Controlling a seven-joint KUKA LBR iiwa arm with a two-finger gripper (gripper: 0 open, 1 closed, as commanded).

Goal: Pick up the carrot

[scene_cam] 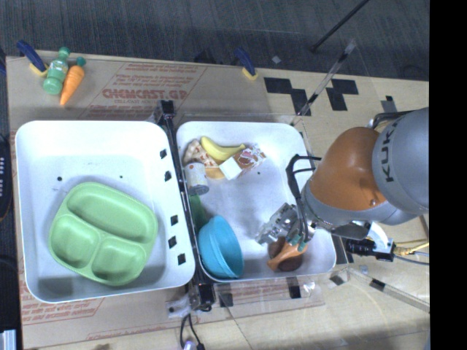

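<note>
Grey arm bends down over the right bin (pixel 252 133), its end effector (pixel 286 233) low, clamped on the carrot (pixel 287 254) near the blue bowl (pixel 219 248); brown desk (pixel 139 86) beneath

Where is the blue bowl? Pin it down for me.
In the camera view, the blue bowl lies tipped in the lower left corner of the right-hand bin, just across the divider from the green plate.

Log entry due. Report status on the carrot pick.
Gripper low in right bin, fingers unclear. Orange carrot-like piece beneath it, on brown item. Blue bowl alongside.
</note>
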